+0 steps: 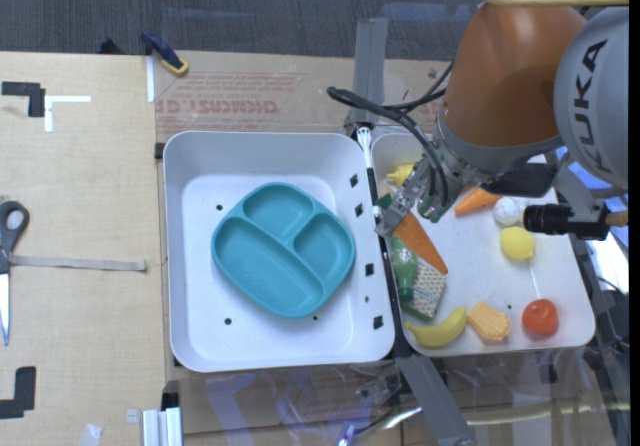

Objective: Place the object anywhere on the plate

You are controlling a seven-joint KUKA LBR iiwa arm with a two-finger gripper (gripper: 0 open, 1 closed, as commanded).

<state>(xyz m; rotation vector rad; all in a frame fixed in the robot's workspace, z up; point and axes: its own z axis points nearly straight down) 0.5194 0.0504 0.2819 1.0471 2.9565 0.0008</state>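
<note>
Blue divided plate (284, 249) lies in the left bin (185, 234), well left of the pincer (400, 206) and slightly below it in view; nothing rests on it. Pincer hangs over the right bin's (570, 274) left edge, beside the wall between the bins. Its opening cannot be told. An orange carrot-like piece (424, 244) sits touching or just under the tips, long axis slanting down-right, away from the plate. Whether it is gripped is unclear. Judgement: carry must go leftward over the wall.

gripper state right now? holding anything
gripper: cannot be told; it hangs low over the right bin, above the orange wedge, with nothing visibly between it.
</note>
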